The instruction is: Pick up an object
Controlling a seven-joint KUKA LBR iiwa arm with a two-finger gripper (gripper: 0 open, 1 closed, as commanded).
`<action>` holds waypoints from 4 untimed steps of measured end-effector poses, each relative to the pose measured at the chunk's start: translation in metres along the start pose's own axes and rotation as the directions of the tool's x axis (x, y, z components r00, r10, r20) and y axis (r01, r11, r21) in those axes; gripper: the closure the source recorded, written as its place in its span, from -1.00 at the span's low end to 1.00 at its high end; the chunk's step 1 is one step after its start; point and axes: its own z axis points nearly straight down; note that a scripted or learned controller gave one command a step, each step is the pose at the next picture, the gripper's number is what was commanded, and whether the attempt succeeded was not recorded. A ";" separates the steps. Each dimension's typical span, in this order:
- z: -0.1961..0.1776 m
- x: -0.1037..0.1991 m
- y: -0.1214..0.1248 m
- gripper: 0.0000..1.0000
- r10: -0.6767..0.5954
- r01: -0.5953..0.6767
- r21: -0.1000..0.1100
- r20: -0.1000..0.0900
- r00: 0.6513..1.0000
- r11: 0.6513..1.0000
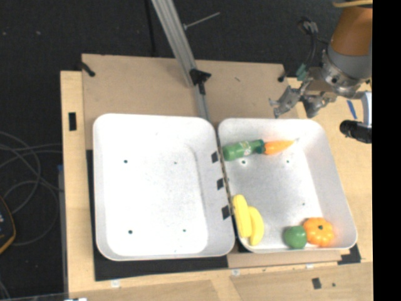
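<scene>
My pincer [299,100] hangs over right bin's [335,174] far rim, grip state unreadable (too blurry). Nearest target: carrot [279,146], just below-left of pincer, long axis across bin, touching green bottle [242,149].

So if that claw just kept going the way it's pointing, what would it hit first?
Probably the far rim of the right bin, near the carrot. The gripper points down and leftward above that edge, though depth is hard to judge.
</scene>
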 end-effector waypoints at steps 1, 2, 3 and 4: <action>0.090 -0.017 -0.027 -1.00 0.002 -0.002 0.008 0.000 1.000 1.000; 0.162 0.006 -0.066 -1.00 0.000 0.000 0.007 -0.001 1.000 1.000; 0.035 0.032 -0.110 -1.00 -0.001 0.001 -0.010 0.001 1.000 1.000; 0.090 0.014 -0.160 -1.00 0.002 -0.002 0.004 0.000 1.000 1.000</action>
